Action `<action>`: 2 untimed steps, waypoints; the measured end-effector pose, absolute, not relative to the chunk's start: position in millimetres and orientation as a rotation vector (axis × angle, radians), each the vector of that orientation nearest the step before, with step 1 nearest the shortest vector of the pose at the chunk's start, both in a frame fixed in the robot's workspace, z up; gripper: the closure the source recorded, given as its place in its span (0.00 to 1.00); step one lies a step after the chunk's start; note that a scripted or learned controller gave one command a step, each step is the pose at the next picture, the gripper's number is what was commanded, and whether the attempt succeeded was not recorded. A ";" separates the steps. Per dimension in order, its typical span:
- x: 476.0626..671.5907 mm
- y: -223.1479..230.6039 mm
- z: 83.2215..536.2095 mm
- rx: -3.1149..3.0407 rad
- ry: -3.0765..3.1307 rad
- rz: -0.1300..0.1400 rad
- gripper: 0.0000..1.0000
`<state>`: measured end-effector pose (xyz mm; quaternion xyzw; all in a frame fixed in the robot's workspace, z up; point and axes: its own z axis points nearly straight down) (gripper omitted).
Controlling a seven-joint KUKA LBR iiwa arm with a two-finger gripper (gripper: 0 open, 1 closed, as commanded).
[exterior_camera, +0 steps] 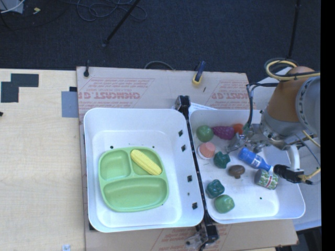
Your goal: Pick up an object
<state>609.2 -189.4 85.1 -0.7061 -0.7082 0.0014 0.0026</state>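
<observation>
We saw objects scattered in right bin point(293, 205): green ball point(204, 133), purple piece point(223, 132), pink disc point(207, 150), dark green lump point(221, 159), blue bottle point(254, 158) lying tilted, brown piece point(236, 170), small can point(267, 179) on its side, teal lump point(214, 188), green lump point(224, 203). We noted yellow corn point(146, 162) on green tray point(133, 190), left bin point(94, 140).
</observation>
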 end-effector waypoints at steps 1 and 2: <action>609.9 -190.2 97.8 -2.217 -2.221 0.003 1.00; 613.0 -180.7 149.7 -2.221 -2.224 -0.003 1.00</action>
